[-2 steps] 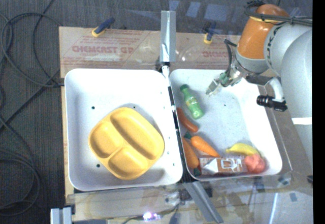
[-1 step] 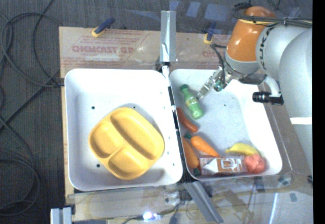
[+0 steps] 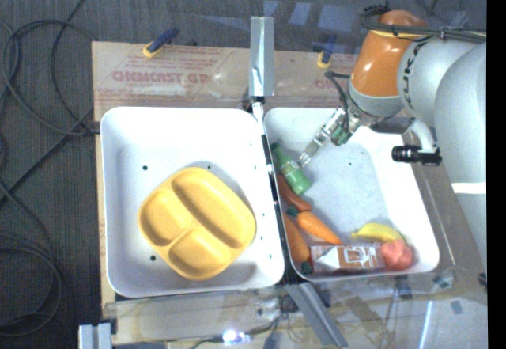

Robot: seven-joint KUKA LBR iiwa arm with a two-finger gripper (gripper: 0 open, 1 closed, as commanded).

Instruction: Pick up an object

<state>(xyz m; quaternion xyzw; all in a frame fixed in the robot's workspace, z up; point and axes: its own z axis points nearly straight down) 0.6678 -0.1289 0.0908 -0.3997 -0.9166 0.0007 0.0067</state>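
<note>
In the right bin [image 3: 371, 173], a green bottle [image 3: 293, 176] lies against the left wall. My gripper [image 3: 304, 156] slants down from the orange-banded wrist [image 3: 378, 62], and its tip is at the bottle's upper end, touching it or just above it. Below the bottle lie three orange carrots [image 3: 320, 227], one of them [image 3: 294, 199] right under the bottle. Along the bin's front edge are an orange-brown carton [image 3: 348, 257], a yellow banana [image 3: 378, 232] and a red fruit [image 3: 399, 254].
The left bin [image 3: 126, 149] holds a yellow divided plate [image 3: 198, 221]. A metal post [image 3: 259, 62] stands behind the divider between the bins. The arm's grey body [image 3: 462, 102] covers the right bin's far right corner. Cables lie on the floor to the left.
</note>
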